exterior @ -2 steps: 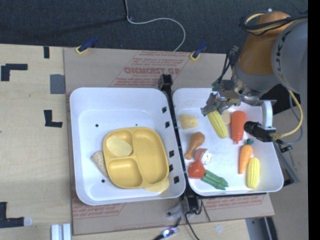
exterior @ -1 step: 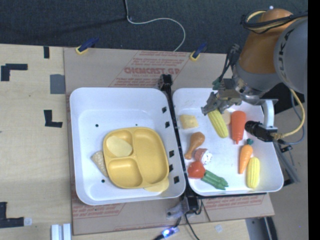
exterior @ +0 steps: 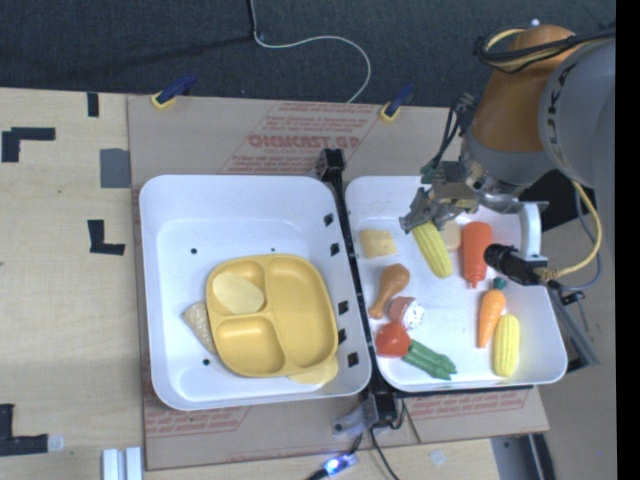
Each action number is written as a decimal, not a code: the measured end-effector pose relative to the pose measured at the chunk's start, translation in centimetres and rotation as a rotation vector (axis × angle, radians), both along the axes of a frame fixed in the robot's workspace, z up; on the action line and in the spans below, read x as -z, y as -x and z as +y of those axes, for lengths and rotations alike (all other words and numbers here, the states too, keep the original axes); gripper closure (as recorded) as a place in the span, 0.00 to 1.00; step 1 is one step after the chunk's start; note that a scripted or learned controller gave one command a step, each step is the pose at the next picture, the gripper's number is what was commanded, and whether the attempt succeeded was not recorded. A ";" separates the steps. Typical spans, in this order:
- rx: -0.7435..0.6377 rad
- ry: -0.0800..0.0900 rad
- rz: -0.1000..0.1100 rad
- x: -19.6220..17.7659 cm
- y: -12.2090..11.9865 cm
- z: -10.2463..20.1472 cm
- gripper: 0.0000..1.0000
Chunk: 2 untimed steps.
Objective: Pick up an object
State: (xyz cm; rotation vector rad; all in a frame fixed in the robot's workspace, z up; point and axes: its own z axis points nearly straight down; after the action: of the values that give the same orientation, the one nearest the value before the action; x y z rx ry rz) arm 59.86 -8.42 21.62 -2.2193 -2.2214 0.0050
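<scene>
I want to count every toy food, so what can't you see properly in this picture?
- Gripper, camera view: whether it holds the corn cob under it is hidden by the arm.
- Pale pieces under the yellow tray: mostly covered.
- Small white-and-red item: too small to name.

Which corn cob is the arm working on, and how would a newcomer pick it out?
Look in the right bin, near its back, under the end effector. The corn cob lies slanted beside the upright red sausage. The other yellow cob sits at the front right corner, next to a carrot.
</scene>
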 end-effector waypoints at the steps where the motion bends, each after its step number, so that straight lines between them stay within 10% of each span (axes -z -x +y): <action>1: -0.001 -0.001 -0.003 -1.4 0.1 -0.5 1.00; 2: 0.001 -0.001 0.000 0.1 1.4 -0.2 1.00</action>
State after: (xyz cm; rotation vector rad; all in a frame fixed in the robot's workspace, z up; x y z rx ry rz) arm 58.48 -8.64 21.53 -2.2197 -2.2201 0.0047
